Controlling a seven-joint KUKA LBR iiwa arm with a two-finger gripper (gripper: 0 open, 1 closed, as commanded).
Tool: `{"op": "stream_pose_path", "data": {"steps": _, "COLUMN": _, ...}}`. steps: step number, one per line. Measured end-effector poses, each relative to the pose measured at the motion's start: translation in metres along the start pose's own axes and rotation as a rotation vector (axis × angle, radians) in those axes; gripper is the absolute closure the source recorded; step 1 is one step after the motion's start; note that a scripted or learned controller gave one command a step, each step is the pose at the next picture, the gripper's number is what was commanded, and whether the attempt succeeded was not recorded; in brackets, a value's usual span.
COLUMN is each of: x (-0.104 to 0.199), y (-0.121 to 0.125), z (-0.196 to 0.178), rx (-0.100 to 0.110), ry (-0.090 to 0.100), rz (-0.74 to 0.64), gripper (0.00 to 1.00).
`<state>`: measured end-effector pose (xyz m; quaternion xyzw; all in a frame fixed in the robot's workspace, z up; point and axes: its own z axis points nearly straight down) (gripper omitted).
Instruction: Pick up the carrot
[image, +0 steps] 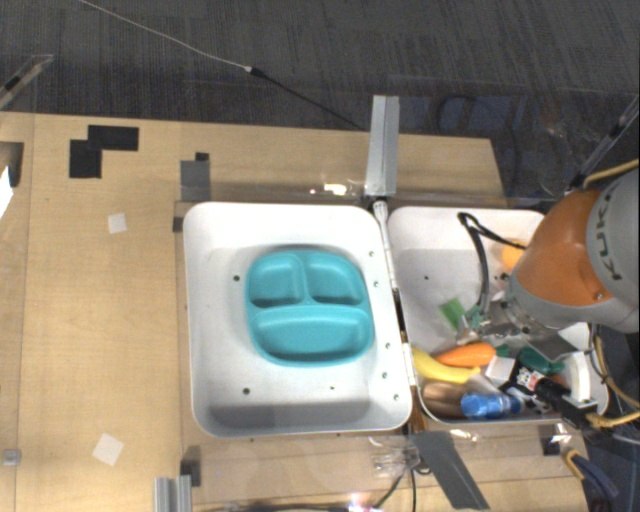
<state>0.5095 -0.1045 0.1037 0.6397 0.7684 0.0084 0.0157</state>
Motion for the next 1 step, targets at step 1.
{"op": "stream_pose_path", "data": {"steps": 1, "x": 0.0002, "y": -0.0006, "z": 0.0005, "rx": 0.002, "ry": 0.001, "rz": 0.001, "gripper": 0.0}}
